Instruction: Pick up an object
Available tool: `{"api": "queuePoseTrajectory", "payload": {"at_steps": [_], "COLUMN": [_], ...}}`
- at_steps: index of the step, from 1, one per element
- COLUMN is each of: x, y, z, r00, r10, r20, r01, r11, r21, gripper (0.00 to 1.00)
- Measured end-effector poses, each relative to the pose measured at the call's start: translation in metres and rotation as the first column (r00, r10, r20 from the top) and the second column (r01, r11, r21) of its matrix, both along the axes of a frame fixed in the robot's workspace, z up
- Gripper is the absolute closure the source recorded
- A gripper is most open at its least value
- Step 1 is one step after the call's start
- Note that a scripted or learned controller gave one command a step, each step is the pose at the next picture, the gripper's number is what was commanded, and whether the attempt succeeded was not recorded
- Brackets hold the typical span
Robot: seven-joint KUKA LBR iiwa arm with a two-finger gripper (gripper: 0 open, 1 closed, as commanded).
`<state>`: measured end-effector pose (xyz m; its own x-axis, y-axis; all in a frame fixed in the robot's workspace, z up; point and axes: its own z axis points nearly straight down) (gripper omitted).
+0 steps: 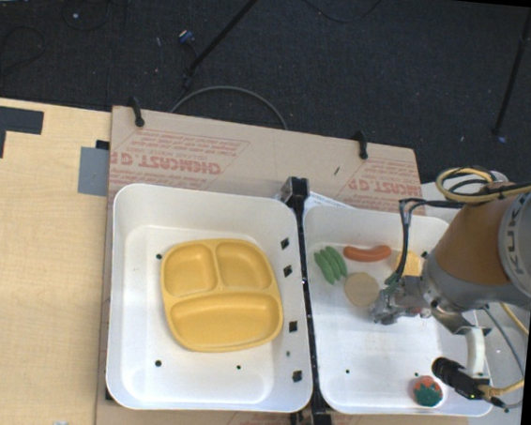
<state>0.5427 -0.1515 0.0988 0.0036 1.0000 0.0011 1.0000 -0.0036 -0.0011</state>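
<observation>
Cookie [361,289] at ten o'clock of jaws [387,311], state untellable; approach step, next shift over, descend.

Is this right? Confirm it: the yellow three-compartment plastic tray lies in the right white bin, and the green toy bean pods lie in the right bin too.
Not quite. The camera view shows the yellow three-compartment plastic tray in the left white bin, not the right. The green toy bean pods do lie in the right white bin.

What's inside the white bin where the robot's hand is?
In the right bin lie a green veggie, a sausage, a tan round piece, something yellow and a small red-and-green toy. The arm covers the bin's far right corner.
</observation>
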Motion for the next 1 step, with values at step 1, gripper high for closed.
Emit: {"api": "queuePoseTrajectory", "payload": {"at_steps": [1], "x": [0.0017], "y": [-0.001], "z": [0.0634], "r00": [1.0], "r10": [0.005], "r20": [0.004], "r01": [-0.005], "r11": [1.0], "r21": [-0.002], "gripper": [1.0]}}
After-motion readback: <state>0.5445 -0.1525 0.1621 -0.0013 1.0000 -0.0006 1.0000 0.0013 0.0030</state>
